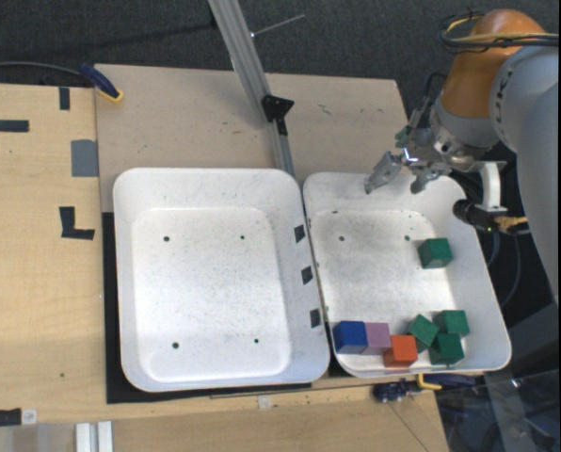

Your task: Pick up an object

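The two-finger gripper [395, 178] hangs over the far edge of the right shallow white plastic bin [405, 226], near its far-left corner. Its jaws are spread wide with nothing between them.

A lone green cube [435, 252] rests near the right edge of this bin, well apart from the gripper. Along the near edge lies a cluster: a blue cube [350, 336], a pale purple cube [378, 335] touching it, an orange cube [402, 349], and what appear to be three further green cubes [441, 335]; their boundaries overlap and the count is uncertain.

The left shallow white plastic bin [210, 276] lies beside the right one on the wooden bench [36, 252].
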Action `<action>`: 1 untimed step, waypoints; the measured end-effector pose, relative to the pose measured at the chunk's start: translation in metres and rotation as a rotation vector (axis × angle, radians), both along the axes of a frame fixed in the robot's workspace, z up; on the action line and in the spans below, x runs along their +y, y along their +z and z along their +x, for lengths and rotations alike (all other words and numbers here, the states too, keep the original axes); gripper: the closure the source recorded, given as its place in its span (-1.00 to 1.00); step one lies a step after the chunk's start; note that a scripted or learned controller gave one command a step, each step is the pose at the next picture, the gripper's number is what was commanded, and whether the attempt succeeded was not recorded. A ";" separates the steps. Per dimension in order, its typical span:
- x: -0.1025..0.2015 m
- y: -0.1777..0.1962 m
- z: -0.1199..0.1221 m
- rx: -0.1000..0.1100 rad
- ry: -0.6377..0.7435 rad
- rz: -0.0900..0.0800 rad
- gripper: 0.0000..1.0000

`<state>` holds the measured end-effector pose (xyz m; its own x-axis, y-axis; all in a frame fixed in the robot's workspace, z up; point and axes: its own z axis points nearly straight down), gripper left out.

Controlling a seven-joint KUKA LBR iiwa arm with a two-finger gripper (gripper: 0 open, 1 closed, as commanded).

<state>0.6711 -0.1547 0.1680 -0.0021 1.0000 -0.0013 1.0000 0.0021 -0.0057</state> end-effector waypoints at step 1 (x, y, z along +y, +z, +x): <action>0.007 -0.047 0.001 0.000 0.000 0.000 -1.00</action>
